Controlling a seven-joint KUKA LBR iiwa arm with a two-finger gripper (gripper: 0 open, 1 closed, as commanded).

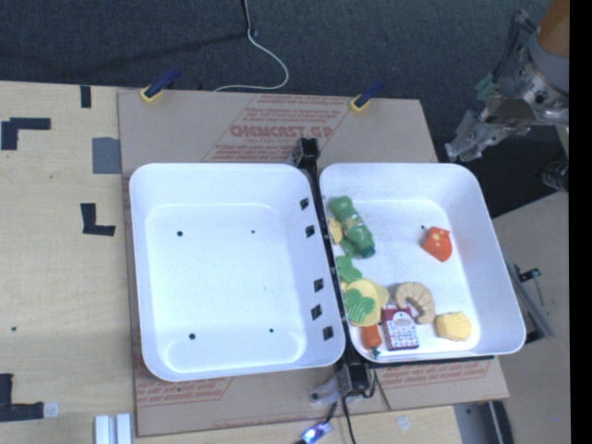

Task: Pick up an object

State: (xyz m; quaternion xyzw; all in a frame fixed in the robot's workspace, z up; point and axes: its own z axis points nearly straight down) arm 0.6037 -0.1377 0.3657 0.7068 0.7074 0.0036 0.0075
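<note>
Hand (465, 146) grip unclear, glossy white bins (222, 359), red block (437, 243), knobbly green toy (351, 225)

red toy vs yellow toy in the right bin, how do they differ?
Colour: the red toy is red-orange; the yellow toy is pale yellow.
Place: the red toy lies alone mid-bin toward the right wall; the yellow toy lies in the near right corner, beside the tan ring-shaped piece.
Both are small, similar in size, and lie in the right bin.
</note>
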